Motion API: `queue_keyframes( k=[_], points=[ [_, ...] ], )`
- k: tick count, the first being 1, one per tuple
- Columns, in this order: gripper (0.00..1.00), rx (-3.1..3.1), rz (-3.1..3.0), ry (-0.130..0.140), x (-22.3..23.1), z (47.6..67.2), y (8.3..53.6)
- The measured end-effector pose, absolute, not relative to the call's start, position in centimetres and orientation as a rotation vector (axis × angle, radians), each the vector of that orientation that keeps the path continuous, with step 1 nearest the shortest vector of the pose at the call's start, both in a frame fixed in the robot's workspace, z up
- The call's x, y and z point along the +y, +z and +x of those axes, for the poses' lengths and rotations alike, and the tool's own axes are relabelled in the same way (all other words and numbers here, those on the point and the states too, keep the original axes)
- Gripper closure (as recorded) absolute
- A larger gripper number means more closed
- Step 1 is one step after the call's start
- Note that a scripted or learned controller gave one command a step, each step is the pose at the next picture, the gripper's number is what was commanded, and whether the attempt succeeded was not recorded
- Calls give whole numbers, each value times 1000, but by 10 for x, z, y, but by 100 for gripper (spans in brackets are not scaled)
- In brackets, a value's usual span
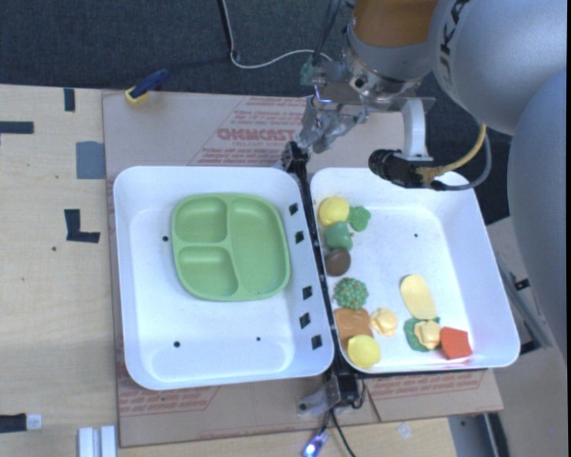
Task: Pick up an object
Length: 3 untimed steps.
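Camera view is showing the grey arm (pixel 476 36) hanging high at the upper right, maybe getting ready to come down. Its tool (pixel 314 141) is sitting over the top edge between the bins; how it is set, I cannot tell. Lower right, the yellow slice (pixel 419 296) is lying flat, its long side running up-left to down-right.

- The gripper (pixel 316 133) hangs above the far rim where the two white bins meet.
- Below and left of it, the left bin (pixel 143 350) holds a green divided plate (pixel 231 247).
- Below and right, the right bin (pixel 476 246) holds toy foods: a lemon (pixel 333 208), broccoli (pixel 350 293), a brown ball (pixel 338 261), a red block (pixel 455 343).
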State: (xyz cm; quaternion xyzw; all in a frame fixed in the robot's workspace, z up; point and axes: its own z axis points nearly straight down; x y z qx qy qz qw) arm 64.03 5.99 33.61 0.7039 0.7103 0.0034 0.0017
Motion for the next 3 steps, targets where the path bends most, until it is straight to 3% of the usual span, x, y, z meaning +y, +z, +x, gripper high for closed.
queue_keyframes(
  k=[1, 2, 3],
  points=[
    [100, 2232, 2204, 20, 148, 628, 446],
    [100, 2231, 2211, 7, 217, 626, 478],
    [100, 2230, 2213, 9, 236, 554, 540]
  ],
)
